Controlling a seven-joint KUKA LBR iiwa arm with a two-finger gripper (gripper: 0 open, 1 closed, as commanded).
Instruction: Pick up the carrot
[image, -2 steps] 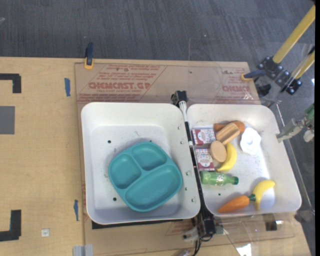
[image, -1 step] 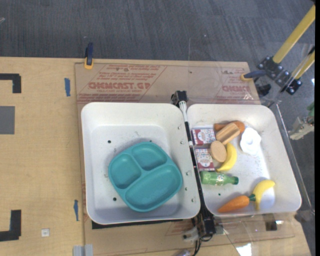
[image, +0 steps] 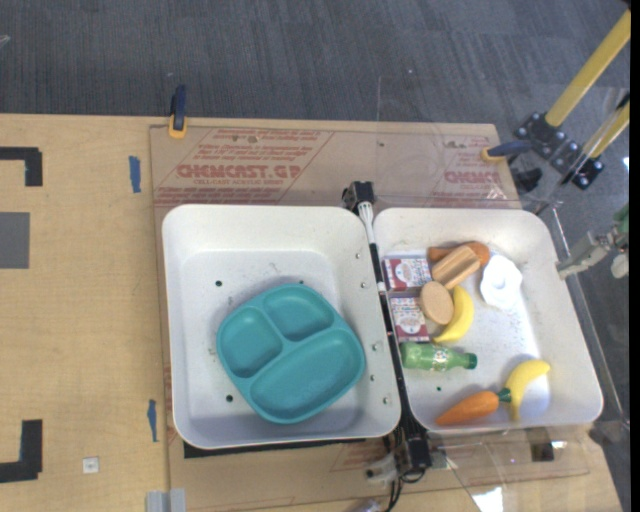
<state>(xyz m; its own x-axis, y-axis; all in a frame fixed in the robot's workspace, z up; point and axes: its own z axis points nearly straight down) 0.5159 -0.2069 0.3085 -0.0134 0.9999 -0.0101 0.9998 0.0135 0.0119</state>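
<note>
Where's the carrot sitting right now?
The carrot lies near the front edge of the right bin in the camera view, just below the green bottle, its green top beside the lemon.

A yellow stand (image: 600, 55) at the top right runs out past the frame's top and right edges. A grey part (image: 612, 245) enters at the right edge, cut off there, too little of it visible to identify. At the bottom edge, cables (image: 395, 480) below the bins run out of frame. In the right bin (image: 575, 330), the red cartons (image: 405, 290) carry labels too small to read, and the lower carton is partly covered by a tan round piece (image: 437, 302). The lemon (image: 527, 378) partly hides a pale grey item (image: 533, 398) whose identity cannot be told. Red print on the clear sheet (image: 240, 165) is reversed and blurred.
</note>
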